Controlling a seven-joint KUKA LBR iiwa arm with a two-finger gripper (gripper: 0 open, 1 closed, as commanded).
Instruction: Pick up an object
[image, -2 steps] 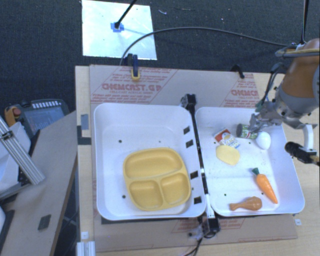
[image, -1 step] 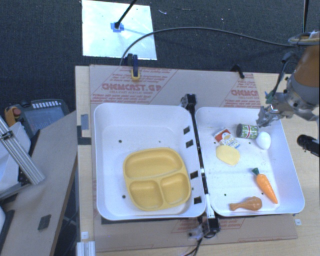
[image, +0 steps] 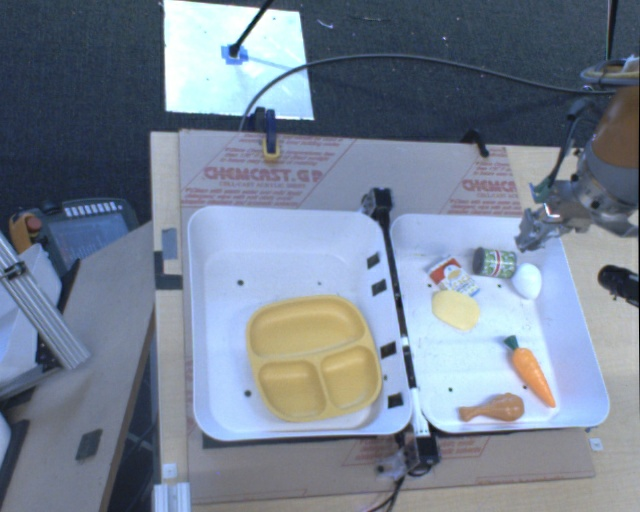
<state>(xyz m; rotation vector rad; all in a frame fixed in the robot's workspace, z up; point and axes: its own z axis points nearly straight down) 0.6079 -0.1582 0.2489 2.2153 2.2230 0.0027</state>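
Two white bins side by side: left bin (image: 215, 300) bearing a yellow divided tray (image: 313, 356), right bin (image: 580, 330) scattered with small toys, namely carrot (image: 531, 371), drumstick (image: 494, 408), yellow slice (image: 456, 310), red-and-white packet (image: 448, 271), green can (image: 495, 262) and white egg (image: 527, 281). Above the right bin's far corner, gripper (image: 531, 232) hanging clear of everything, holding nothing, spread not discernible at this angle. Likely trouble, judged from the layout: can lying on its side and egg touching beside it, so rolling or slipping out under a closing pinch, or a nudge of the neighbour.
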